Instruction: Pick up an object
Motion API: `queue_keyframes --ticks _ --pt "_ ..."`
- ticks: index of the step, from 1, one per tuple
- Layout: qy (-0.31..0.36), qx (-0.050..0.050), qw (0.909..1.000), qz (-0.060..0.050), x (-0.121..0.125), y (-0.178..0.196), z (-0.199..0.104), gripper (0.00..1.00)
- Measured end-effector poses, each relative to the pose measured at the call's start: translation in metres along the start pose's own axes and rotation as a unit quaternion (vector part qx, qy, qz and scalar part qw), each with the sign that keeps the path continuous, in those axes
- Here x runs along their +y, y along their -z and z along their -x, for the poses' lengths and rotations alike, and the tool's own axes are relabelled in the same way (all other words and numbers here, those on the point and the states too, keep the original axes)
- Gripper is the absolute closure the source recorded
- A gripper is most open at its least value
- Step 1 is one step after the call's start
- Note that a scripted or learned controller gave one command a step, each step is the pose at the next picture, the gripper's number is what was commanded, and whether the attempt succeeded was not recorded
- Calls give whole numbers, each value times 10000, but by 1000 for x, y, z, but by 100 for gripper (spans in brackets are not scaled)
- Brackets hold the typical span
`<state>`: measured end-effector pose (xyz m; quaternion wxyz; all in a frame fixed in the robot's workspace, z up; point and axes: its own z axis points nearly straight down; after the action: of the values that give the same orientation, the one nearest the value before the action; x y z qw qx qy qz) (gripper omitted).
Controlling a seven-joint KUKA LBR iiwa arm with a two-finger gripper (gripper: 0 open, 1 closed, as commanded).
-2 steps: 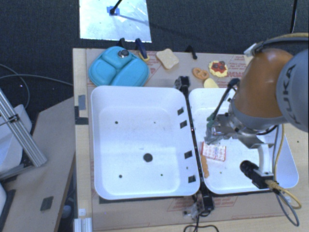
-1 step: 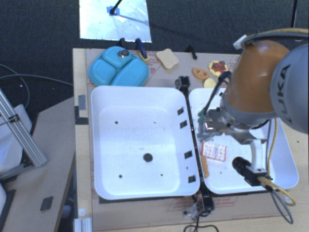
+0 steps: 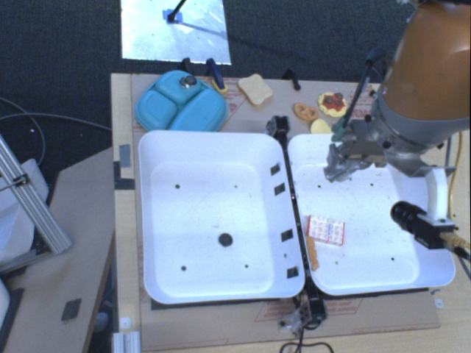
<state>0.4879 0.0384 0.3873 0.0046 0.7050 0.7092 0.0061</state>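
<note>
A small red-and-white packet (image 3: 325,230) lies flat in the right bin (image 3: 383,271), near its left wall. A thin orange stick (image 3: 312,252) lies beside it along that wall. A small dark disc (image 3: 225,239) rests on the floor of the left bin (image 3: 184,197). My gripper (image 3: 340,168) hangs over the far part of the right bin, well above and behind the packet, with nothing visibly held. The grey and orange arm (image 3: 430,65) covers the bin's far right corner.
On the bench behind the bins sit a blue sectioned tray (image 3: 180,103), a toast slice (image 3: 255,89), a pretzel piece (image 3: 305,111), a red-topped toy food (image 3: 333,103) and a yellow piece (image 3: 320,127). A black fitting (image 3: 416,223) juts over the right bin's right side.
</note>
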Motion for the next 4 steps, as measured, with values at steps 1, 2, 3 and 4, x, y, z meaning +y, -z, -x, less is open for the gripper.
queue_keyframes --ticks 1,2,3,4 --pt "-34 -10 10000 -58 -1 -10 18 100" --pt "11 -8 10000 -92 32 -98 -34 100" --pt "-63 -19 10000 -71 36 -109 59 100" --pt "19 1 10000 -95 45 -179 -17 100"
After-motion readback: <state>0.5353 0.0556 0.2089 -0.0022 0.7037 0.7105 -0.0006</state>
